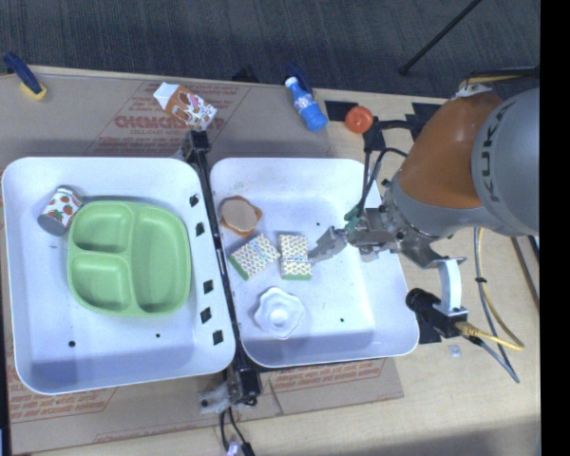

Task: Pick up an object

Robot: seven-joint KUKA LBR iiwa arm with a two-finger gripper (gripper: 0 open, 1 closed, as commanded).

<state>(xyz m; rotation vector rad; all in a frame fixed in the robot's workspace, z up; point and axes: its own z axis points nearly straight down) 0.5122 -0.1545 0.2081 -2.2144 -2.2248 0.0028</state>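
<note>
In the right bin [347, 183] lie two patterned sponge-like blocks: one [254, 256] tilted at the left, one [295, 256] beside it. A tan ring-shaped piece [238, 216] sits above them, and a white flower-shaped piece [279, 313] below. My gripper [325, 244] reaches in from the right, low over the bin, its tips right beside the right edge of the second block. Nothing shows between the fingers.
The left bin [24, 335] holds a green divided plate [130, 256] and a small patterned cup [61, 209] at its upper left. Behind the bins on the cardboard lie a blue bottle [307, 104], an orange ball [359, 118] and a small carton [185, 106].
</note>
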